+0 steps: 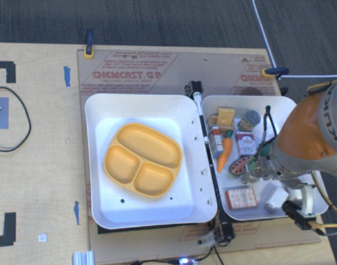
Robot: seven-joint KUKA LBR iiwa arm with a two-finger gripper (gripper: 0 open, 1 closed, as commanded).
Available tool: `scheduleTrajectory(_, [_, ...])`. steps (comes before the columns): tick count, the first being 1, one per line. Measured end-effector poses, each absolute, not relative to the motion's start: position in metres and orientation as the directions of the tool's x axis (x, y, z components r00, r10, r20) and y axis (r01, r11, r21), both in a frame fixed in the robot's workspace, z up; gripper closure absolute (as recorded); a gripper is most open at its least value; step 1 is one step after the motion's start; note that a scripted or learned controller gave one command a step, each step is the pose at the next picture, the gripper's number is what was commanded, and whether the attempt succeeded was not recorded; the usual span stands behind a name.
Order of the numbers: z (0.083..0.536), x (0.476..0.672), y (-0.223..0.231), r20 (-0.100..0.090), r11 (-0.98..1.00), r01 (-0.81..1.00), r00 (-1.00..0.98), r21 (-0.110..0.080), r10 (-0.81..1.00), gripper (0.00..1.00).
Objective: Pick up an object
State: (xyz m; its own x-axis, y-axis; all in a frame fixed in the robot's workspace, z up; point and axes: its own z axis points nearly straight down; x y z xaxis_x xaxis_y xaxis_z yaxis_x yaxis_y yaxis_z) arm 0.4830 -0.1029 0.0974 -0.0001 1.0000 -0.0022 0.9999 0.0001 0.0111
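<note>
Two shallow white plastic bins sit side by side on a pale wooden bench (36,192), over a brown printed sheet (130,73). The left bin (96,148), glossy with rounded corners, holds a yellow-orange divided tray (142,159), smooth, oval-ish, three compartments: one long at the top, two smaller below.

The right bin (290,102) holds the small objects. Toy carrot (224,154), orange, tapered, green stub at the top, lying roughly upright along the bin's left side. Just left of it, a slim clear-and-red packet (215,139). Above it, a pale yellow block (226,116), cheese-like, squarish. A round can (250,118) with grey lid at the top centre; below it a small red and white carton (246,143). A dark oval piece with red and green spots (240,165) lies right of the carrot's tip. A flat rectangular red and white box (242,198) rests near the bin's front edge.

The arm, grey with a glossy orange band (304,131), comes in from the right. The gripper (261,169) sits low in the right bin, just beside the dark oval piece, carton above it, flat box below and left. Finger state: cannot tell, the wrist hides it. Nothing visibly lifted.
</note>
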Motion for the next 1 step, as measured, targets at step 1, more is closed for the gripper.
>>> scheduleTrajectory(1, [0.0974, 0.4830, -0.1029, -0.002, 0.000, 1.000, 0.000, 0.011, 1.000, 0.00])
